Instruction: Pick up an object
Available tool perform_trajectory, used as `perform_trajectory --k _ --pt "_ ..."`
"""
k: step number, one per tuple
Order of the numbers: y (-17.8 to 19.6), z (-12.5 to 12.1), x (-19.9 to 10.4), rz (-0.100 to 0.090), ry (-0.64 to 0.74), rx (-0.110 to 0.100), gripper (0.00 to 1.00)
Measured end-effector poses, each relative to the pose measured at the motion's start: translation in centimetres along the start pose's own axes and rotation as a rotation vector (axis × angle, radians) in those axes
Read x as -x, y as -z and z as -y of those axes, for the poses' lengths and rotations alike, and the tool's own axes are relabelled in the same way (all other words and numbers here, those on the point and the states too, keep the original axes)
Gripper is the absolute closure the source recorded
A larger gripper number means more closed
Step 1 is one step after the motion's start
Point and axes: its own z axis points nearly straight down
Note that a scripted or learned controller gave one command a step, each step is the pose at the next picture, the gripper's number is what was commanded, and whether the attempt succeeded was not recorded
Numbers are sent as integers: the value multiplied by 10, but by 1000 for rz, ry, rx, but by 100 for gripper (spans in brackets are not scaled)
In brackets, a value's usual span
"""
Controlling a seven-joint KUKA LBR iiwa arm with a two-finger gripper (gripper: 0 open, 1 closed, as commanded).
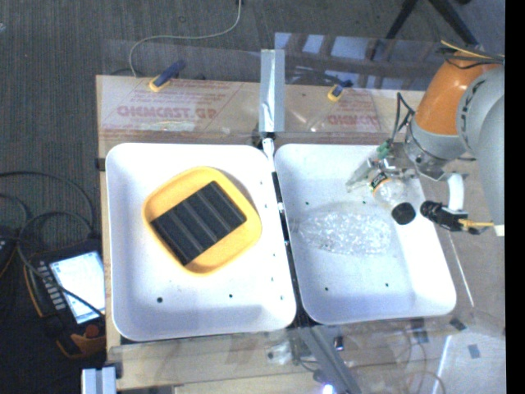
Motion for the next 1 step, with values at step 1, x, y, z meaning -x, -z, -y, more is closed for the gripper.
perform_trajectory --k 1 --pt "84 -21 -84 8 -99 -4 100"
